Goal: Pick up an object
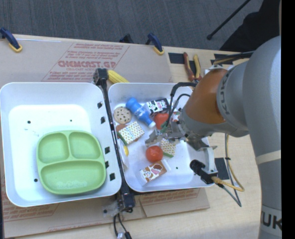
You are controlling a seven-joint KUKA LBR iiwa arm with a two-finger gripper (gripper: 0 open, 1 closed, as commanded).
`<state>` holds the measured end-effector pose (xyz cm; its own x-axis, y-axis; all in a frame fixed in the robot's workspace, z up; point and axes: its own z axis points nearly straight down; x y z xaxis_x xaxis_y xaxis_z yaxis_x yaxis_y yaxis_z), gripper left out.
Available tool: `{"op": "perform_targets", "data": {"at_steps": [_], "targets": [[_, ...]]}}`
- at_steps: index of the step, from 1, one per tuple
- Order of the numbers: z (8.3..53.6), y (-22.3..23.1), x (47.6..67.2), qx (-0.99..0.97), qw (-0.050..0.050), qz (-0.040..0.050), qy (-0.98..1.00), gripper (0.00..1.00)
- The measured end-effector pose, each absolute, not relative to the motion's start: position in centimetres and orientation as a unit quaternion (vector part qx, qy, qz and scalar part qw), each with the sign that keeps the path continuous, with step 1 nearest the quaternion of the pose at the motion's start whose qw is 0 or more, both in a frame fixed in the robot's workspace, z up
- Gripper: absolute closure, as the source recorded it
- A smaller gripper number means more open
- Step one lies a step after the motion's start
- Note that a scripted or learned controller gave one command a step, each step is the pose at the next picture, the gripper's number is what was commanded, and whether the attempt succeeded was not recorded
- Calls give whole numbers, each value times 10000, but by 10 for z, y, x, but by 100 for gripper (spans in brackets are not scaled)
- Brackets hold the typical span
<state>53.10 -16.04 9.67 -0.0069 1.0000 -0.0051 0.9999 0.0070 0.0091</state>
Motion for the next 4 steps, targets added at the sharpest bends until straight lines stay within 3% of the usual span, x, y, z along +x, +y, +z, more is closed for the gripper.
{"op": "perform_targets", "data": {"at_steps": [1, 2, 3, 4], "targets": [[108, -163, 532, 7039, 77, 5, 7103, 100], [163, -162, 657, 7051, 13, 7, 7091, 100], [162, -162, 657, 7048, 1, -2, 7094, 0], [96, -130, 538, 7049, 16, 4, 7093, 0]]}}
